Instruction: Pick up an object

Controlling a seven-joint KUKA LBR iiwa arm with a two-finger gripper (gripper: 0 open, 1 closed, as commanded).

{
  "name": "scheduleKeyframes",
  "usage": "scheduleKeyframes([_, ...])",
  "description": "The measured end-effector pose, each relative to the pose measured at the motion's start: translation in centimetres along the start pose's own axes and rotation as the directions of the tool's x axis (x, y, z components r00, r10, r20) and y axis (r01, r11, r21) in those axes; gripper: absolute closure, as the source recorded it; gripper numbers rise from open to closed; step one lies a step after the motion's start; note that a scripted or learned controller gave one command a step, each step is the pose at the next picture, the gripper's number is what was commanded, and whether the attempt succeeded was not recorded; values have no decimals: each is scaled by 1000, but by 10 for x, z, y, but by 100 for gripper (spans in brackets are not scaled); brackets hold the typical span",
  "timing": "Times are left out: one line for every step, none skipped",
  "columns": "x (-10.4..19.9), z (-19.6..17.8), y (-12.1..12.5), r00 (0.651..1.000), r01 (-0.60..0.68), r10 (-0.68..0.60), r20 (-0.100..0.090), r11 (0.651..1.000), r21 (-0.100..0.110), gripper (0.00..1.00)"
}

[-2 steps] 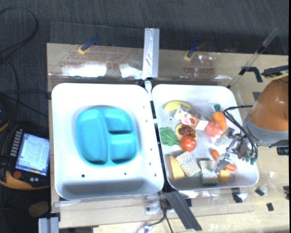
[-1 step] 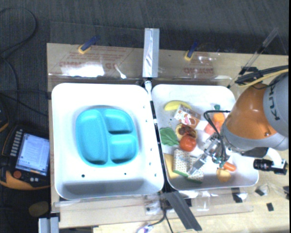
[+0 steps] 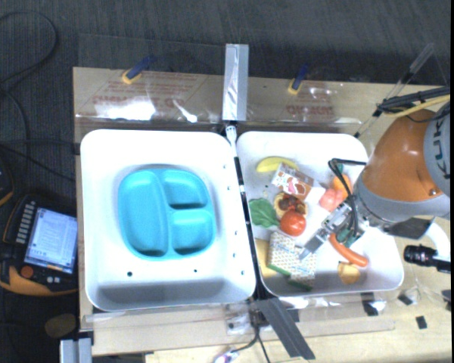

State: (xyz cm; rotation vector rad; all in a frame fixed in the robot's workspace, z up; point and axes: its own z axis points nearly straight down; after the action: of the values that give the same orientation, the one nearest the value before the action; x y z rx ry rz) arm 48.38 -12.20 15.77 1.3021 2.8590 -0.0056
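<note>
Jaws of the gripper [image 3: 318, 242] hang low in the middle of the right bin [image 3: 378, 274], but whether they stand open or closed, or have hold of anything, cannot be told from this slant. Toy food lies heaped about them: a round red tomato [image 3: 292, 222] just beside them toward the bin's centre, a yellow banana [image 3: 271, 164] near the far rim, a leafy green piece [image 3: 262, 212] by the left wall, and a long orange carrot [image 3: 350, 254] toward the near right corner. A blue compartment tray [image 3: 165, 209] sits centred in the left bin [image 3: 98, 278].
</note>
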Motion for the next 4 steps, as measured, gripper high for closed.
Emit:
scheduleKeyframes([-43, 67, 61, 973, -232, 232, 9, 973, -10, 0])
scheduleKeyframes([-57, 67, 73, 975, -221, 221, 8, 975, -10, 0])
scheduleKeyframes([-58, 56, 73, 975, -221, 221, 16, 975, -11, 100])
scheduleKeyframes([-40, -47, 120, 989, 148, -148, 2, 989, -2, 100])
